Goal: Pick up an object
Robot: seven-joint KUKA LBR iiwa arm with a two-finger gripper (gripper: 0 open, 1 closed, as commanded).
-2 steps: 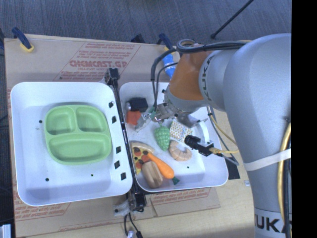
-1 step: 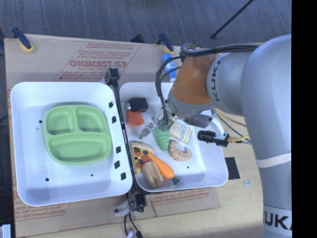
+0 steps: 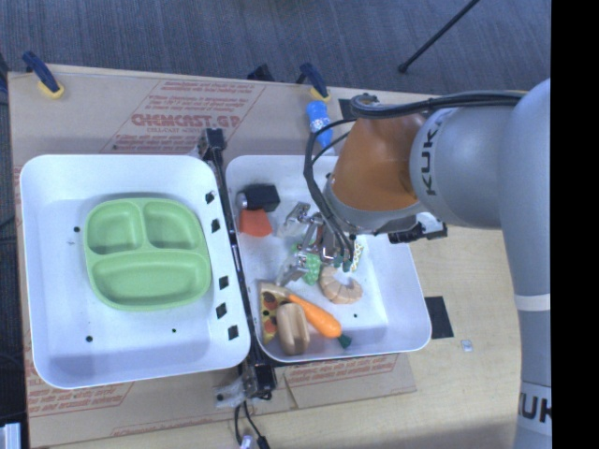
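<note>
The gripper [image 3: 316,243] hangs over the shrimp [image 3: 342,290] – whether it grips anything, I cannot tell; that toy looks light, stiff, slick – best pinched across its curved middle

The cardboard sheet [image 3: 187,110] on the desk reads "CHEMCAST GP" in red, far left. The arm [image 3: 468,171] bears "KUKA" lettering, partly seen.

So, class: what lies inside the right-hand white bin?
In the right bin: a carrot, a shrimp, a wooden piece, an orange block and a black object. The arm covers the bin's upper right.
</note>
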